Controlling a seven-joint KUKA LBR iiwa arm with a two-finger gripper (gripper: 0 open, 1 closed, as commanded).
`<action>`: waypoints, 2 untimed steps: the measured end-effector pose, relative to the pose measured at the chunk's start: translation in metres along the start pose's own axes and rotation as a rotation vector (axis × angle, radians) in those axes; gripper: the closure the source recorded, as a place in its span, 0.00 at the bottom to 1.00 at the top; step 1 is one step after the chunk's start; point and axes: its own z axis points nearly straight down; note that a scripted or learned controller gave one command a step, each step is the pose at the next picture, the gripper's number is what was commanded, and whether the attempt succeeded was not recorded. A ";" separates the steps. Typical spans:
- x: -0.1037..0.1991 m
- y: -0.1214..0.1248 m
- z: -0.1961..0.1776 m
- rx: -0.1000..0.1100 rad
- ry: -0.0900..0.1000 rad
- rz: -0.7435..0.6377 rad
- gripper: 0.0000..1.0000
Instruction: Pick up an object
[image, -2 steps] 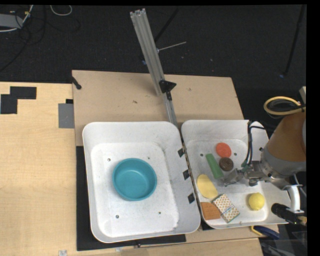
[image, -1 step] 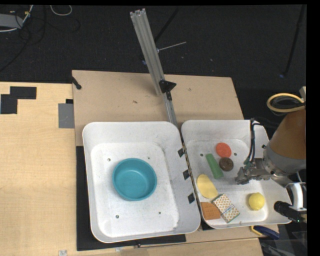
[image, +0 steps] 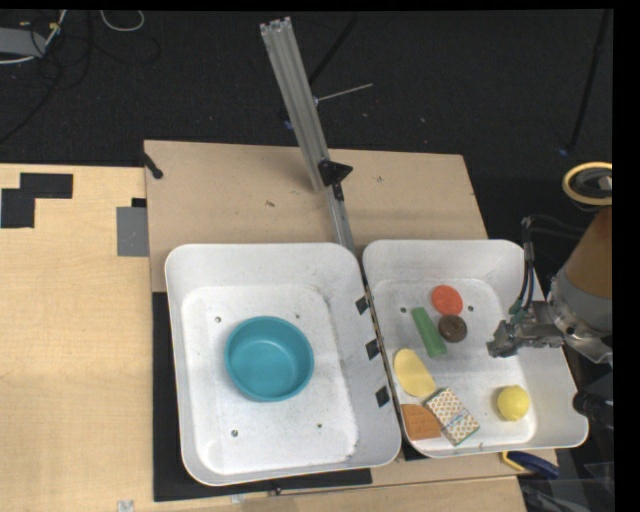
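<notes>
The right bin (image: 470, 255) holds several small things: an orange-red round piece (image: 446, 298), a dark brown ball (image: 452, 329), a green stick (image: 428, 332), a yellow oval (image: 413, 373), a checkered box (image: 452, 415), an orange flat block (image: 421, 422) and a yellow ball (image: 513, 403). My gripper (image: 508, 338) hangs over the right side of this bin, right of the brown ball and above the yellow ball. Nothing shows between its tips.
The left bin (image: 200, 275) holds a teal bowl (image: 268, 358). A metal bar (image: 303, 105) slants down from the top to the gap between the bins. A raised divider with black clips (image: 368, 325) separates the bins. The arm's grey body (image: 590, 290) fills the right edge.
</notes>
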 end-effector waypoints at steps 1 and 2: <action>0.001 -0.003 -0.062 -0.001 0.000 0.000 1.00; 0.001 -0.002 -0.098 0.001 0.001 0.000 1.00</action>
